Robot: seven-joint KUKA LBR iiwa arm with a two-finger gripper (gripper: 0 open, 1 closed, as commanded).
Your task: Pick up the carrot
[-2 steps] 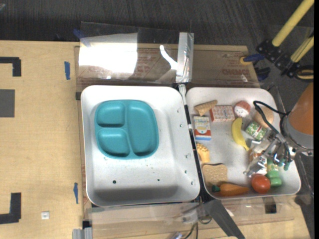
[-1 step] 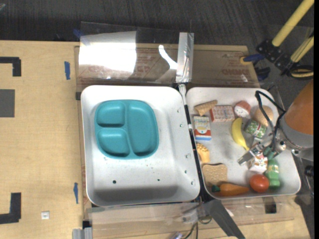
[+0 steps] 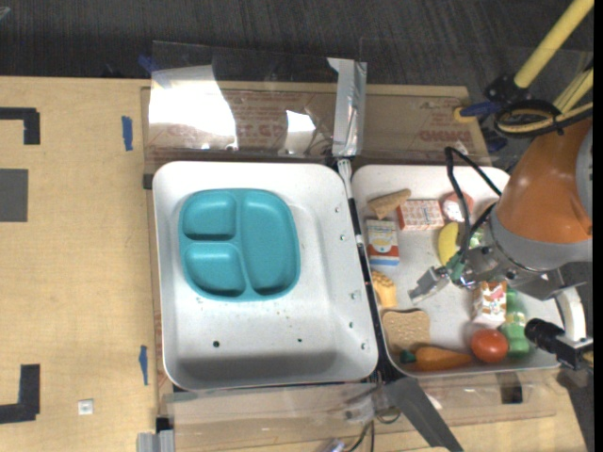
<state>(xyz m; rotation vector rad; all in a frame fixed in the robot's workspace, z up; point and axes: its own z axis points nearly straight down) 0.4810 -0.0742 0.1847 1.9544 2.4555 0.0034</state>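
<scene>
- My gripper (image 3: 426,284) is hanging over the middle of the right bin (image 3: 429,173), its metal fingers pointing toward the divider between the bins; I cannot tell from here whether they are spread or closed, and nothing is showing between them.
- My wrist, with its orange band (image 3: 544,196), is reaching in from the right and covering the bin's far right side.
- The carrot (image 3: 441,356) is lying flat along the near wall of the right bin, its green top end toward the divider; it is sitting apart from my gripper, nearer the camera.
- A tomato (image 3: 488,345) is resting just beside the carrot's right end.
- A slice of bread (image 3: 405,326) is lying just beyond the carrot, between it and my gripper.
- A green bottle (image 3: 514,333) is standing next to the tomato, with a small red-and-white carton (image 3: 491,301) just behind it.
- A banana (image 3: 448,243) is showing beside my wrist.
- A small milk carton (image 3: 382,237) is lying near the divider, with a yellow piece (image 3: 383,288) just nearer the camera.
- A red-and-white box (image 3: 420,215) and a tan bread stick (image 3: 388,200) are lying toward the far wall.
- The left bin (image 3: 254,347) is holding a teal divided plate (image 3: 240,243).
</scene>
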